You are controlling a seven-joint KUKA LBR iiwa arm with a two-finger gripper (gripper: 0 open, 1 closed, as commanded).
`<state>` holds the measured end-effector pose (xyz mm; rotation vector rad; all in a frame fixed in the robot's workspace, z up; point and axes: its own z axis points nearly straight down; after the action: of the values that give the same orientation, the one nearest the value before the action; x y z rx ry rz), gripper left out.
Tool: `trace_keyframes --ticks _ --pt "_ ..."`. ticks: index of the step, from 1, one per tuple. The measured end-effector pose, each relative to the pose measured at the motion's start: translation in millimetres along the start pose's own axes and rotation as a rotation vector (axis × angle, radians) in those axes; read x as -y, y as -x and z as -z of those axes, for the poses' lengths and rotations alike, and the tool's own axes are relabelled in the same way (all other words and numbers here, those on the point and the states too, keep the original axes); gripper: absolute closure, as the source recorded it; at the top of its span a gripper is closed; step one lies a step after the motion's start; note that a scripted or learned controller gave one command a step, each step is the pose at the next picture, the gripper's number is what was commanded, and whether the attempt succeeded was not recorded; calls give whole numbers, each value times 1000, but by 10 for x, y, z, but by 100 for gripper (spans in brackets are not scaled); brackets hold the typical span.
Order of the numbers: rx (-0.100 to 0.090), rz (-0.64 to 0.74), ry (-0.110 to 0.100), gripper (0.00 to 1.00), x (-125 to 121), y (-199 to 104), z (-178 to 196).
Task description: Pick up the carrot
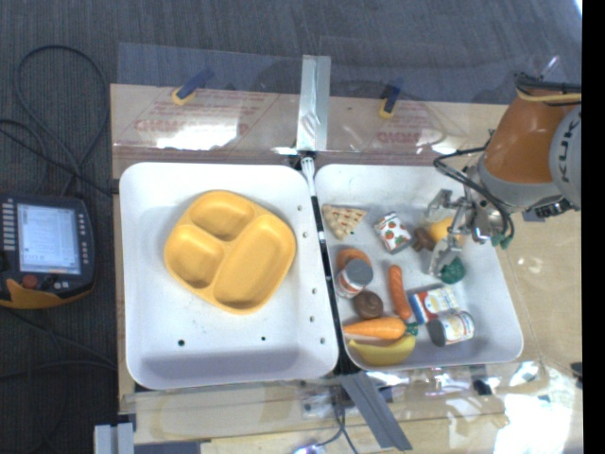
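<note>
While the worktop [85, 348] is carrying two white bins, the left bin [151, 348] is holding a yellow divided plate [230, 250]. The right bin [492, 324] is holding the clutter. The arm [529, 149] is reaching in from the right, its gripper [450, 223] hanging with fingers apart, clamping nothing. The carrot [375, 328] is lying near the front wall, touching the banana [383, 351], a chocolate donut [368, 304] just behind it.

carrot [376, 328]: orange
plate [230, 250]: yellow
banana [382, 351]: yellow
bins [151, 348]: white
arm [529, 145]: grey, orange band
</note>
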<state>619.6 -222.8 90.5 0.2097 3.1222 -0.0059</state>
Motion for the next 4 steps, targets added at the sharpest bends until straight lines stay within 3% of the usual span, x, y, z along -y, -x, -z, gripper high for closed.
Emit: trace_keyframes --ticks 2,3,4 --pt "0 0 0 0 0 0 0" --pt "-6 38 0 0 -13 41 211" --pt "-2 148 0 0 -22 132 -5"
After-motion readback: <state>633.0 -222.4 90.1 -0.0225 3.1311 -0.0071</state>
